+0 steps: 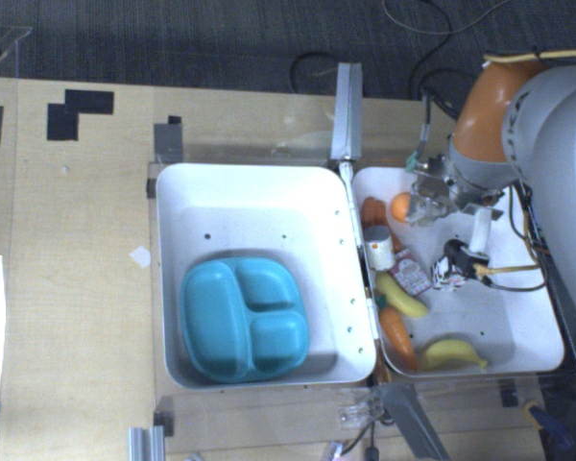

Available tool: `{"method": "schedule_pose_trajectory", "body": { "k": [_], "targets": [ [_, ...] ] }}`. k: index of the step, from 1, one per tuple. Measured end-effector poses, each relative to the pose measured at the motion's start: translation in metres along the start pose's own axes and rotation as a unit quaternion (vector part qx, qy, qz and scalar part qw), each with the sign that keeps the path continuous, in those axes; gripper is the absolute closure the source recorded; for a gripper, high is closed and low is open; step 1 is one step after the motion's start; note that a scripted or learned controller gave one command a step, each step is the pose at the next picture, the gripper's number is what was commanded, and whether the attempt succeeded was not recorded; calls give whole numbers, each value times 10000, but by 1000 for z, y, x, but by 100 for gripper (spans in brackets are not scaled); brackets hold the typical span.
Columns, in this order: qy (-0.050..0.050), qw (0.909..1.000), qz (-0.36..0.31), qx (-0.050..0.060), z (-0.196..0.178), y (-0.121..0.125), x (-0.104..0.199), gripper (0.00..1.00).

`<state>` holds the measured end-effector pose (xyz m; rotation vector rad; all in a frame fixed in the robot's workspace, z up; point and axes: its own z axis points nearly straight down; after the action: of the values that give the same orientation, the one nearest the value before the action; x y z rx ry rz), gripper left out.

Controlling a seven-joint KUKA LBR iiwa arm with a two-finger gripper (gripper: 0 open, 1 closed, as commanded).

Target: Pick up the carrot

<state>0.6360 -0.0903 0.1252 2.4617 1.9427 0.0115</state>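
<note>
Though near carrot (pixel 396 334), can (pixel 379 251) (label blurred)

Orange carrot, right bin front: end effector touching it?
Apart. Camera view shows the end effector beside the small orange ball, with a yellow banana between it and the orange carrot.

Lab — bare bench (pixel 77 257), white bins (pixel 250 182), robot arm (pixel 557 113)

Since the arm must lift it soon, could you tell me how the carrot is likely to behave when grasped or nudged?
The carrot looks solid, so it should probably stay stiff. Its rounded, tapered shape suggests it may roll or slip if nudged. It lies by the bin wall beside a banana, which could shift too.
</note>
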Motion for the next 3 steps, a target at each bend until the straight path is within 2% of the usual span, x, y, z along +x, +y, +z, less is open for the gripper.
{"method": "schedule_pose_trajectory", "body": {
  "k": [1,2,3],
  "targets": [
    [-1,10000,-1,-1,0,0,0,0],
    [-7,9998,199,27,39,43,-33,0],
    [-10,9999,159,-21,26,45,-31,100]
  ]
}}
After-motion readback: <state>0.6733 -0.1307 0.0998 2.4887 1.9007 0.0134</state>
